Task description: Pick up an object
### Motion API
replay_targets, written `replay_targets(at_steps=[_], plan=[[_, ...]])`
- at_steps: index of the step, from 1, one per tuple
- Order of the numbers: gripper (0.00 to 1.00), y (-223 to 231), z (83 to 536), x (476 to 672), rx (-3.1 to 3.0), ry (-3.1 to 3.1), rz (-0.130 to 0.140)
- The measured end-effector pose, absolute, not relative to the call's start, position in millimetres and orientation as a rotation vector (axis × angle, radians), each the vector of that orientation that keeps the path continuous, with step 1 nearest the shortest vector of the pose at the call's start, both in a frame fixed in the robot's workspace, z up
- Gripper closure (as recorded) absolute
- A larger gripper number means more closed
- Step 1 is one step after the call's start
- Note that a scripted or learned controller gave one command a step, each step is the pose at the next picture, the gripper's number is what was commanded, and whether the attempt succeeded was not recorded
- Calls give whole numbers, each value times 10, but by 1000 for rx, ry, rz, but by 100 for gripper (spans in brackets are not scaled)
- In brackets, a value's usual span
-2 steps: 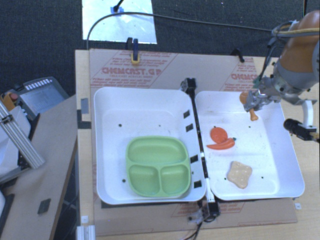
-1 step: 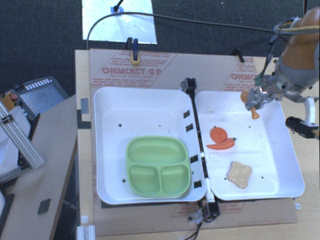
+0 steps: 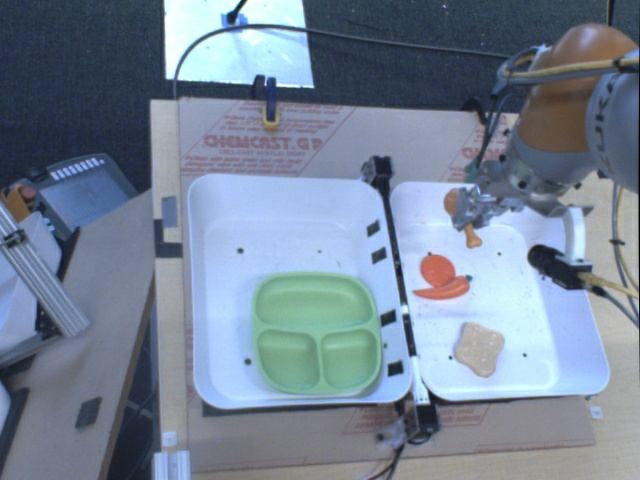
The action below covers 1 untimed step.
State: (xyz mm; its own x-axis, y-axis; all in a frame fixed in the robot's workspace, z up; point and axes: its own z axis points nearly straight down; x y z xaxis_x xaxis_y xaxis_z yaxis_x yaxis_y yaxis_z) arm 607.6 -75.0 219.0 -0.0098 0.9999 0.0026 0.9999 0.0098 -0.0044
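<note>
Slippage is the risk: the gripper (image 3: 479, 211) hangs over the right bin (image 3: 560, 368) beside a small orange piece (image 3: 466, 223) (whether it is spread or pinching, I cannot tell), so a glancing closure could nudge that piece away.

Pincer (image 3: 474, 211) over right bin (image 3: 570, 368), green tray (image 3: 315, 333) left.

Two shallow white plastic bins (image 3: 290, 208), smooth, faint sheen, dotted with small dark holes. Pale green three-compartment plastic tray (image 3: 316, 332), smooth, satin. Tan cardboard sheet (image 3: 300, 138) with red print under bins, matt. Silvery foil-like square (image 3: 240, 28) behind, reflective, crinkled. Dark rough carpet-like floor (image 3: 80, 58), matt. Grey metal arm with glossy orange band (image 3: 575, 78). Beige bread-shaped toy slice (image 3: 479, 349), matt, slightly grainy. Red-orange pepper-shaped toy (image 3: 441, 286), glossy plastic.
</note>
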Motion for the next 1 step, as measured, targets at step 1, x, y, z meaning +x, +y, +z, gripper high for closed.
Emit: replay_targets(at_steps=[1], plan=[[100,-112,2206,6011,-2206,-2230,1]])
